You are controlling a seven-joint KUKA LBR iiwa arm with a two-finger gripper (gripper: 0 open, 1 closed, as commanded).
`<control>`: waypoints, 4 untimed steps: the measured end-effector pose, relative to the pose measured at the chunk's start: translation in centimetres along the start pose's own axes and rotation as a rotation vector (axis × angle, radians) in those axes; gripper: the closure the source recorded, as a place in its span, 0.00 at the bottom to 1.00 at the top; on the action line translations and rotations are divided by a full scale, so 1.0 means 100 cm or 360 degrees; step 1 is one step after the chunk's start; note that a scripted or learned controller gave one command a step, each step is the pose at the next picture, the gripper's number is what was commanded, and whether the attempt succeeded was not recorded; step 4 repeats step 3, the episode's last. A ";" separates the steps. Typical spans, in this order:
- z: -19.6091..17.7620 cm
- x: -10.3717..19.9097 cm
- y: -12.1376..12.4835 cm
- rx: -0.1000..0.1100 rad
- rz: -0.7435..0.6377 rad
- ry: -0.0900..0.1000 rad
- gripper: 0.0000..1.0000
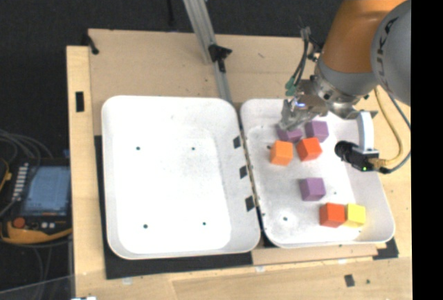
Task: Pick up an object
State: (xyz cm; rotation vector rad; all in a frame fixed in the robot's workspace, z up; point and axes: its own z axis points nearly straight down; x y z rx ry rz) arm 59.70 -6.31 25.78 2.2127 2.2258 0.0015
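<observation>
We see the grey and orange arm's two-finger gripper (297, 113) low over the right shallow white plastic bin (277, 226), above a small purple cube (291, 132); whether its jaws are wide or narrow we cannot tell. The cube is matte, hard-edged, and crowded by another purple cube (318, 129), a red-orange cube (309, 148) and an orange cube (281, 152), so we judge a finger could strike a neighbour and knock the target aside.

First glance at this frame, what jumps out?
The grey arm with its orange band comes in from the upper right, its gripper low over a purple cube at the far end of the right white bin. Small coloured cubes cluster in that bin: orange, red-orange, purple, red and yellow. The left white bin shows bare white floor.
</observation>
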 end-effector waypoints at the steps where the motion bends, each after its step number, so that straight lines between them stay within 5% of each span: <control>1: 0.002 0.052 0.000 0.0004 -0.0001 0.0003 1.00; 3: 0.008 0.157 0.027 0.0001 -0.0004 0.0005 1.00; 4: 0.008 0.157 0.027 0.0001 -0.0004 0.0005 1.00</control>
